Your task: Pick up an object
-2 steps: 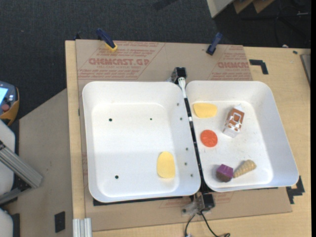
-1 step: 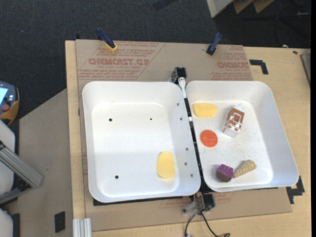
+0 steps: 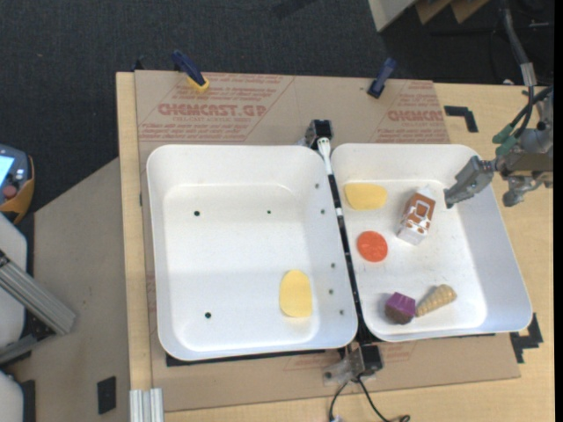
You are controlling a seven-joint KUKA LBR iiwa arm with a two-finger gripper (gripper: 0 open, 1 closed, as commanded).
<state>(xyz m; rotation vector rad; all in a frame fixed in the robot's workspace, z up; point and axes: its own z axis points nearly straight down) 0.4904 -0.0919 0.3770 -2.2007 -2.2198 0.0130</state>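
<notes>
The right bin (image 3: 501,236) holds a yellow oval piece (image 3: 364,196), a white and orange carton (image 3: 417,215), a red disc (image 3: 372,246), a purple block (image 3: 400,307) and a tan cone (image 3: 435,300). Another yellow oval piece (image 3: 296,294) lies in the left bin (image 3: 176,236), near its front right corner. My gripper (image 3: 486,191) hangs over the right bin's far right side, just right of the carton. It is open, with nothing between its splayed fingers (image 3: 463,185).
Both bins rest on a cardboard sheet (image 3: 264,104) held by two blue clamps (image 3: 191,70) at the back. A black clip (image 3: 318,134) sits at the rear of the seam between the bins. Cables (image 3: 519,42) hang at the upper right.
</notes>
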